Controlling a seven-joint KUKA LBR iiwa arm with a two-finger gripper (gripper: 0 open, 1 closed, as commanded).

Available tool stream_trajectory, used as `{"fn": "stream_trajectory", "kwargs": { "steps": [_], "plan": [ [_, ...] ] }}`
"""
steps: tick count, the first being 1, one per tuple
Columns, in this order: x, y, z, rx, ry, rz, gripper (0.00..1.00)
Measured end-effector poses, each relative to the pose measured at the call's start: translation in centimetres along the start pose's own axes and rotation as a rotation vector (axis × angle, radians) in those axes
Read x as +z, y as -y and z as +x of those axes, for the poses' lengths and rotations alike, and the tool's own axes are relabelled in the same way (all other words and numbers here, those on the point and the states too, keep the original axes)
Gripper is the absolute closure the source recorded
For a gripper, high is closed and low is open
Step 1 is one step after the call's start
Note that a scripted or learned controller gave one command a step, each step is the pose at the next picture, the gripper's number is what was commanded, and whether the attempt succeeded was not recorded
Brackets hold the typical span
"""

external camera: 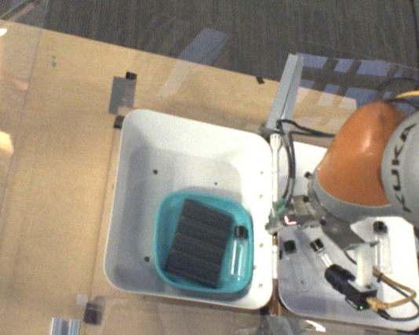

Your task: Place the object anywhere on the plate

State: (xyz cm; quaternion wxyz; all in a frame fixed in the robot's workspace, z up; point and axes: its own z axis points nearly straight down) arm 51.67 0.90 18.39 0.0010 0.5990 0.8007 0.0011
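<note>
Dark grey ribbed block, rectangular, lying flat on teal plate beside a clear vial; jaws' state cannot be told.

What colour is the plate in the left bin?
Teal; the plate shows clearly in the camera view, with a dark ribbed object lying on it.

High slanted view over both bins
</note>
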Motion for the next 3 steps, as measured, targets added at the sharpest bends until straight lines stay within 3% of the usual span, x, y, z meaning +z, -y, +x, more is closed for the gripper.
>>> {"fn": "stream_trajectory", "kwargs": {
  "steps": [2, 3],
  "plan": [
    [-0.8, -0.8, 6.3, -0.25, 0.0, -0.002, 1.0],
    [-0.8, -0.8, 6.2, -0.25, 0.0, -0.002, 0.0]
  ]
}}
